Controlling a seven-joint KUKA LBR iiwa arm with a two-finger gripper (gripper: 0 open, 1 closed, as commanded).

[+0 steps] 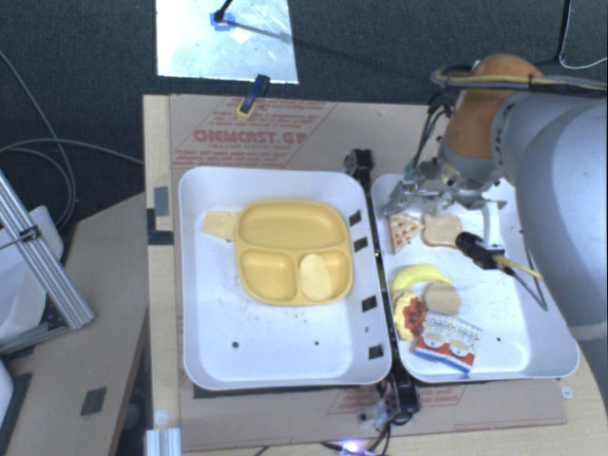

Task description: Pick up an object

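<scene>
Hovering at the right bin's (556, 354) far edge, the gripper (446, 196) sits above the toast slice (440, 229); its grip I cannot tell. Nothing looks lifted; the pick remains undone.

Grey arm (560, 188), orange band (480, 103), thin cables

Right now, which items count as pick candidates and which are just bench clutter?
Pick candidates, right bin:
- pizza slice
- toast piece
- banana
- round bun
- snack packet
- pincer above the pizza slice

Clutter, left bin and beyond:
- yellow tray
- pale wedge
- foil sheet
</scene>
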